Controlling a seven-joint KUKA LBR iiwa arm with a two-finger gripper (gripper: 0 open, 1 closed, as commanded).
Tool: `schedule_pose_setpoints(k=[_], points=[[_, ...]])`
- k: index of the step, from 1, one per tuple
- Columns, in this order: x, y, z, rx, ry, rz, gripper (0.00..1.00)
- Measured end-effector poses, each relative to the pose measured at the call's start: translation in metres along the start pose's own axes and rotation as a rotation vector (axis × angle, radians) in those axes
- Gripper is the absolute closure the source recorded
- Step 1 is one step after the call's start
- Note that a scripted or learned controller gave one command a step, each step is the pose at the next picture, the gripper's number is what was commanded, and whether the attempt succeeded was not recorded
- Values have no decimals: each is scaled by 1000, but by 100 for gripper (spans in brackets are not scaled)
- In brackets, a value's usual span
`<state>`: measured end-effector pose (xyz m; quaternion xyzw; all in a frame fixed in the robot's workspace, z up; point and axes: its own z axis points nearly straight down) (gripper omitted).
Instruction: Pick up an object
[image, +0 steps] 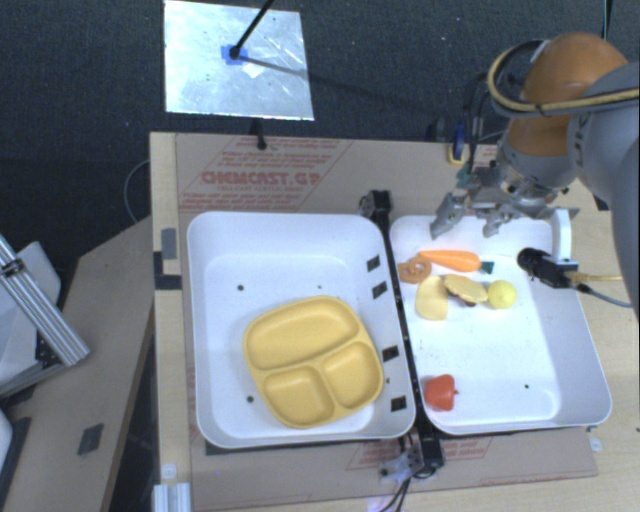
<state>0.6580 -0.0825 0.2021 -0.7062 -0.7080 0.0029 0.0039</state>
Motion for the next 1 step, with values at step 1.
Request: schedule_pose_setpoints(k=[1], points=[[0, 3, -7, -11, -1, -1, 0]])
